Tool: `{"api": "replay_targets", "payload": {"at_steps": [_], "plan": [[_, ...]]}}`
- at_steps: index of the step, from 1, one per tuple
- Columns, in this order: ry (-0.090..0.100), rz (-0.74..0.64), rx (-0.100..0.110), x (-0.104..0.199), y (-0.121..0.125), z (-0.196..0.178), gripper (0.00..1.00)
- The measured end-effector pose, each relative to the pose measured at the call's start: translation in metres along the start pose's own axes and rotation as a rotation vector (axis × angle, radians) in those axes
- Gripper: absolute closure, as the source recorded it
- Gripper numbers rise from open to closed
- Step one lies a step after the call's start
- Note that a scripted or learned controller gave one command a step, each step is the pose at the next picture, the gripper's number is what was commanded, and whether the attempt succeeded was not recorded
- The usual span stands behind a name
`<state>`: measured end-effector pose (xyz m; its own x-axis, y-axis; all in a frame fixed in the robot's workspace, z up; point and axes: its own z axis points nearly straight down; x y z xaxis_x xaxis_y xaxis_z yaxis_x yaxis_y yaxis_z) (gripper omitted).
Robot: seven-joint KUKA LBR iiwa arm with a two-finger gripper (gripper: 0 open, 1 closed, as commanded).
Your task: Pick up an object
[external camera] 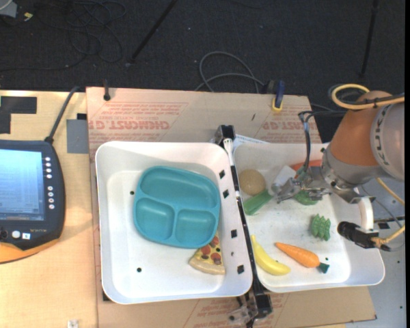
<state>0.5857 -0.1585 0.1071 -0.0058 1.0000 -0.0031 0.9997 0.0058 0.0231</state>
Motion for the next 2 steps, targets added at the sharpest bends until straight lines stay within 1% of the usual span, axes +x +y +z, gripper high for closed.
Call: {"api": "replay_targets", "payload": {"at_steps": [1, 2], "plan": [[-0.003, 0.000, -0.003, -0.0088, 0.0041, 0.0003, 0.00], [-0.003, 0.001, -0.001, -0.0145, 0.0061, 0.0008, 0.00]]}}
